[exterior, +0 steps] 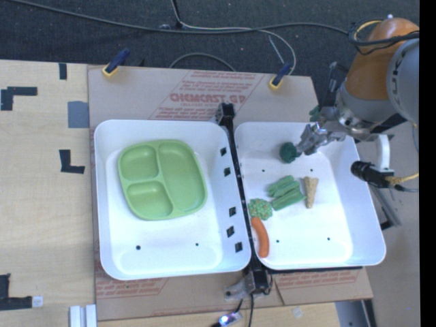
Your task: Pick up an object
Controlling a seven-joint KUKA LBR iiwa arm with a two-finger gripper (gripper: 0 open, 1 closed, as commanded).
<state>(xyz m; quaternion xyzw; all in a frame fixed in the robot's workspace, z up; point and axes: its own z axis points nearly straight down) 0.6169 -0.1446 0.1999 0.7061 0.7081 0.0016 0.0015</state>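
Observation:
My gripper (308, 144) reaches in from the right over the back part of the right bin (340, 247). A small dark green round object (289, 153) lies right at its tip, on its left side; whether they touch cannot be made out. Nearer the front lie a bundle of green beans (285, 191), a beige cone-shaped piece (310, 191), a small broccoli floret (259, 208) and an orange carrot-like piece (260, 238).
The left bin (109, 244) holds a light green divided plate (162, 179). A black divider with clips (235, 196) runs between the two bins. Both bins sit on a cardboard sheet (204, 90) held by clamps at the back.

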